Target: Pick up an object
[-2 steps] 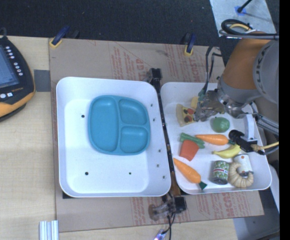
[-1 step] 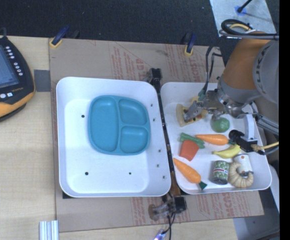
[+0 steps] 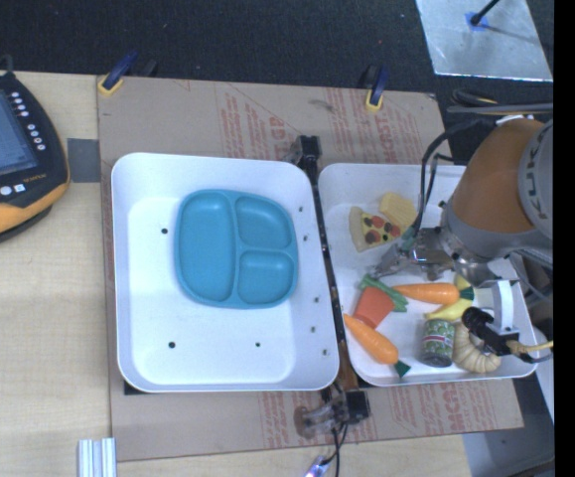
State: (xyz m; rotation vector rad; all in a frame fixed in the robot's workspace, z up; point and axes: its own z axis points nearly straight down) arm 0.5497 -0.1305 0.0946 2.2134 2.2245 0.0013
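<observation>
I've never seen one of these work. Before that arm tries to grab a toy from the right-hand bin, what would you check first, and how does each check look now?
1. Toys within reach in the right bin: ok. The pizza slice, two carrots and a small can lie there.
2. Gripper over that bin: ok, beside the pizza slice.
3. Fingers open: cannot tell.
4. Anything already held: cannot tell, nothing seen between the fingers.
5. Target free of neighbours: not ok, the toys crowd together.
6. Blue plate out of the way: ok, in the left bin.
</observation>
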